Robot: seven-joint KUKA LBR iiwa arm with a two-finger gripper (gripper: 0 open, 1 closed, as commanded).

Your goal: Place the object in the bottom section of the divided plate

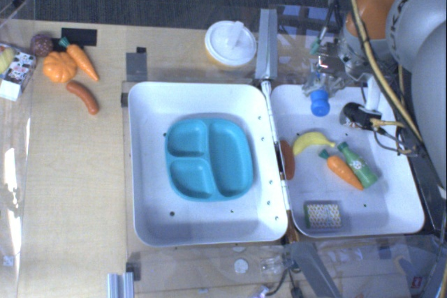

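The blue divided plate (209,157) lies in the middle of the left bin (147,206), with two small sections on its left and one long section on its right. My gripper (323,82) is low over the back of the right bin (405,216). A small blue object (320,104) sits right at the gripper's tip, touching or nearly touching it. A yellow banana (311,142), an orange carrot (343,171), a green bottle (360,164) and a brown sausage (287,159) lie further forward in that bin.
A grey scrub pad (323,214) lies at the right bin's front. A white lidded cup (230,42) stands behind the bins. On the bench at far left are a pumpkin (59,67), a carrot (84,61) and a sausage (83,97). Black cables (363,115) hang by the arm.
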